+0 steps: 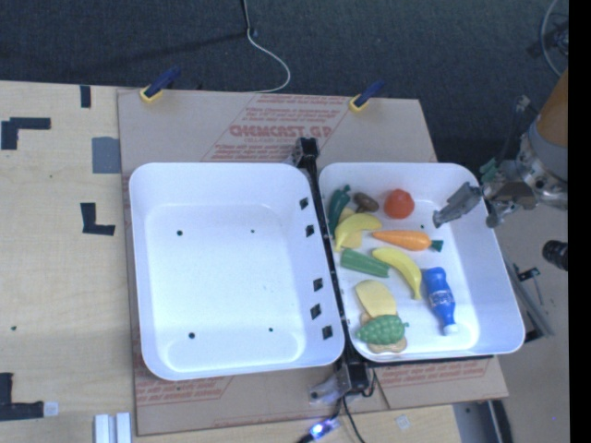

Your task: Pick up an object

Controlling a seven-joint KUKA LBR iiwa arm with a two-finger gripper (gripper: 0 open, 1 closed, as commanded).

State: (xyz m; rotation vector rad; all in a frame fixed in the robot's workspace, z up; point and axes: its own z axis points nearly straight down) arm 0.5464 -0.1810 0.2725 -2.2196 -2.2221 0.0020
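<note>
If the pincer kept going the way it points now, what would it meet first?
Probably the carrot, below and left of the pincer in the right bin; depth is unclear, so it may reach bare bin floor first.

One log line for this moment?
phase: approach | gripper: over right white bin's right rim, holding nothing | nearest: round red tomato, orange carrot

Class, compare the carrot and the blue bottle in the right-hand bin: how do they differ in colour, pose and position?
The carrot is orange with a green tip; the blue bottle is blue with a white label. The carrot lies crosswise in the picture; the blue bottle lies lengthwise, cap toward the near rim. The carrot sits nearer the bin's middle; the blue bottle lies closer to the near right corner. Both lie flat in the right bin.
</note>
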